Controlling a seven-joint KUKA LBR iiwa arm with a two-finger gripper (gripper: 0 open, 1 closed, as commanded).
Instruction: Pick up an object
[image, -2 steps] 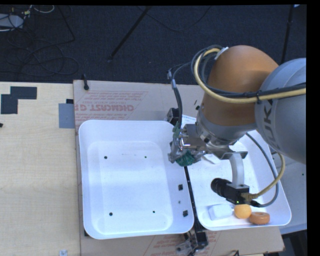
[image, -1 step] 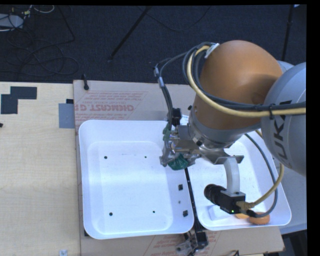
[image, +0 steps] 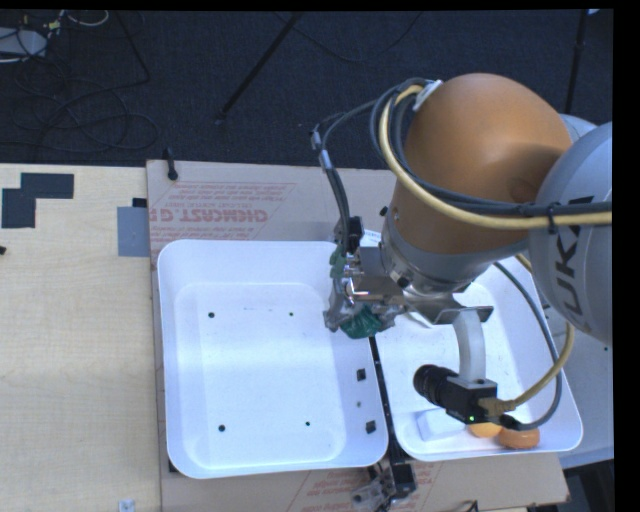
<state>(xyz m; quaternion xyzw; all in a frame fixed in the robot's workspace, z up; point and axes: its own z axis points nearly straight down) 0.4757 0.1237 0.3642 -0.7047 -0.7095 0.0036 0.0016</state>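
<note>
Red mirrored lettering on the cardboard sheet (image: 225, 205) and dark letters on the arm (image: 585, 265) are both unreadable.

Left bin (image: 200, 270): I see it just beside the right bin (image: 560, 425), on the bench (image: 70, 330).
Gripper (image: 352, 318): over the seam between both bins.
Small object (image: 358, 324): at the gripper's tip, above the left bin's right rim.
Arm (image: 480, 170): above the right bin.
</note>
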